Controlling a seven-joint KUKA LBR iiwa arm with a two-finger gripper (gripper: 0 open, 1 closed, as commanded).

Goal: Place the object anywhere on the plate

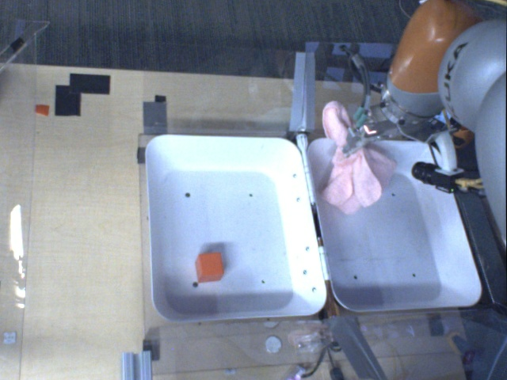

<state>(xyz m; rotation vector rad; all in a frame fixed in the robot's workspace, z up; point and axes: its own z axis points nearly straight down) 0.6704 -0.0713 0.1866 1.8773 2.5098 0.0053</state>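
Note:
A pink cloth point(353, 179) hangs bunched over the far left part of the right bin point(412, 283). One end of it sticks up by the divider and the rest droops toward the bin floor. My gripper point(361, 135) reaches in from the upper right and is shut on the cloth's upper middle, with fabric pinched between its fingers. An orange cube point(210, 267) lies on the floor of the left bin point(238, 165), near its front left.
A metal divider rail point(301, 93) runs between the bins at the far side. Black cable and a fitting point(436, 174) sit at the right bin's right rim. Black blocks point(78, 92) and a small orange piece point(42, 110) lie on the bench at far left.

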